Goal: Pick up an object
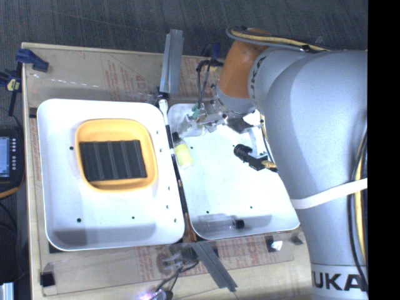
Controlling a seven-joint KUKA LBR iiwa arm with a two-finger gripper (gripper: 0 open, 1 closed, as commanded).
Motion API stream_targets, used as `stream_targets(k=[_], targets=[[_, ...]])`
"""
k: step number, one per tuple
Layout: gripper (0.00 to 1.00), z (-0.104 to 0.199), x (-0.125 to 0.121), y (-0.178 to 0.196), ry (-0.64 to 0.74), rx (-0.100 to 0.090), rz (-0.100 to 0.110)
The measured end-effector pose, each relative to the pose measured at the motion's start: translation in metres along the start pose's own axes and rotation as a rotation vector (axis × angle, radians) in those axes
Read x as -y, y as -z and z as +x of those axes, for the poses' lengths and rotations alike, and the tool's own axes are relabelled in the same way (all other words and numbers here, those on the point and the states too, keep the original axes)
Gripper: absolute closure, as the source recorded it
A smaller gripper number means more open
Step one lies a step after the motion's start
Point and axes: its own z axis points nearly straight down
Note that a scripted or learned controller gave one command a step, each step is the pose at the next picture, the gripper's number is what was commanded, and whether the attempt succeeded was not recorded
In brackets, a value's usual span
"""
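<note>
Here, the jaws hung at the far left corner of the right bin point(219, 186); whether open or closed could not be told. A pale yellow block point(183, 155) lay near them against that bin's left wall, a clear tube point(220, 222) along its near wall. The left bin point(56, 217) held a yellow tray point(115, 130).

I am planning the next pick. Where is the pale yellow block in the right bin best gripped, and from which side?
Probably from straight above, gripping the two short ends of the pale yellow block. It lies flat beside the right bin's left wall, leaving little room on that side.
</note>
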Motion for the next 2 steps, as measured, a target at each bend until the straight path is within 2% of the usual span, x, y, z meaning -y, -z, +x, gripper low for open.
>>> stream_targets(k=[2], targets=[[0.00,-0.0006,-0.0001,-0.0003,0.032,-0.002,0.000]])
